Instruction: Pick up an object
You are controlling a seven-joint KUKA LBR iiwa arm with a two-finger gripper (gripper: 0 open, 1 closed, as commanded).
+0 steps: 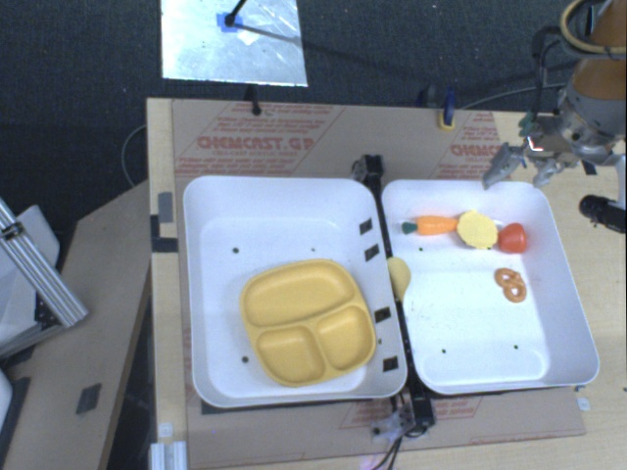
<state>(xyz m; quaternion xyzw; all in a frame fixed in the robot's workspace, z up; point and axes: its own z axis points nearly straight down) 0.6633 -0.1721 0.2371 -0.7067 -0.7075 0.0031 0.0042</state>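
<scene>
**Arm poised at the far corner, nothing picked yet**

Nearest the camera, the left bin [211,262] holds a yellow divided tray [309,319], lying flat with its three compartments up. Just beside it, against the wall between the bins, a pale yellow piece [399,276] rests at the left side of the right bin [558,351].

Farther back in the right bin lie the likely targets: a small pretzel [510,283] alone on bare floor, then a row near the far wall made of a carrot [434,226], a yellow round piece [477,230] and a red tomato [512,237]. The yellow round piece touches the tomato and sits just beside the carrot's end.

The gripper [526,165] hangs over the far rim of the right bin, its two fingers spread apart and holding nothing.

To do this step well, I judge the carrot the safest choice: it is long and narrow, so the fingers should straddle its short width, coming straight down at its middle, away from the yellow round piece. The tomato may roll, and the pretzel lies too flat to catch easily.

Beyond the bins, the board beneath them carries red print reading "CHEMCAST GP" [257,144], repeated elsewhere at angles. Farthest off, a shiny square sheet [233,27] lies on the dark floor.
</scene>
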